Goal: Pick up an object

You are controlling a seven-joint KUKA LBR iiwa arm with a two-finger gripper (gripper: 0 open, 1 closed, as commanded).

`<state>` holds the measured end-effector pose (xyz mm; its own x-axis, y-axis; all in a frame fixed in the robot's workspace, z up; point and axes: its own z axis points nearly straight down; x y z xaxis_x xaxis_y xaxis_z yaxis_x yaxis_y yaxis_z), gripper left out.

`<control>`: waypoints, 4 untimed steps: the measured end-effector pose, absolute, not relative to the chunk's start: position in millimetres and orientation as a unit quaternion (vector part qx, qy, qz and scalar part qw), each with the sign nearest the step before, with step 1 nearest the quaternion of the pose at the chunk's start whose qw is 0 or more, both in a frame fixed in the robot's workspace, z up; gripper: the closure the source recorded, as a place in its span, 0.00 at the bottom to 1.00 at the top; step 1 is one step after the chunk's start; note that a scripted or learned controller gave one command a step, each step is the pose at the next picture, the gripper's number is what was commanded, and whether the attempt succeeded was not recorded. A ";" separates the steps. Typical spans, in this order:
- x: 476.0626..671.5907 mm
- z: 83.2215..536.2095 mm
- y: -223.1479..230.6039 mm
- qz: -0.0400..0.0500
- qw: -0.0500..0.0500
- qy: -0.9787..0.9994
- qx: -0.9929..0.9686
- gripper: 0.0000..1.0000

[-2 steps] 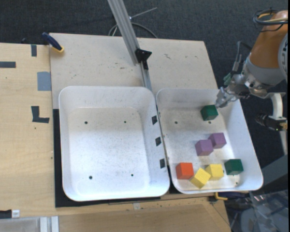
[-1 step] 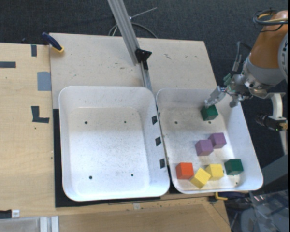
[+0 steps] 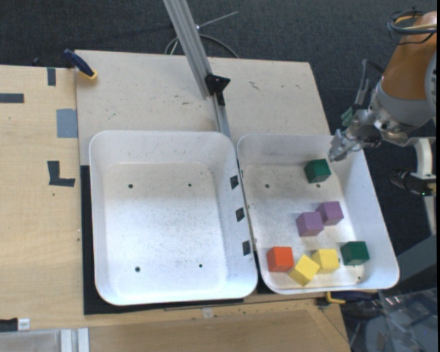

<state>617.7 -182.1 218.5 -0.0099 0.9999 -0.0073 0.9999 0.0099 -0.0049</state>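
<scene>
- Broadly, the bench [image 3: 169,86] carries two shallow white bins side by side: the left bin [image 3: 103,167] and the right bin [image 3: 370,218], which holds all the small blocks.
- Next in size, the arm [image 3: 411,64] reaches in from the right, its orange band above the wrist, and the gripper [image 3: 339,149] sits over the right bin's upper rim, just beside the nearest green cube.
- How the jaws stand I cannot tell; nothing is seen between them, so I judge the pick not yet made: approach, closing and lift are all left.
- Now the blocks, all resting on the bin floor:
  - the green cube [image 3: 317,171] lies alone near the top and looks the likeliest target, being closest to the tool;
  - two purple cubes [image 3: 319,218] touch at mid-bin;
  - along the bottom run an orange cube [image 3: 281,258], two yellow cubes [image 3: 315,264] touching, and a second green cube [image 3: 354,253].
- Each looks small, solid-coloured and roughly square-faced.
</scene>
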 end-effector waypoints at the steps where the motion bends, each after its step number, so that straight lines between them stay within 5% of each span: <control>1: 617.5 217.9 -182.2 -0.005 0.001 0.710 0.704 0.00; 2: 617.9 228.0 -181.6 -0.005 0.001 0.711 0.703 1.00; 3: 617.8 227.5 -181.6 -0.005 0.001 0.711 0.703 0.00; 4: 629.0 87.0 -196.2 -0.003 -0.003 0.707 0.707 0.00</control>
<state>629.0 -196.2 87.0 -0.0010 1.0000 0.0001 1.0000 0.0010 -0.0074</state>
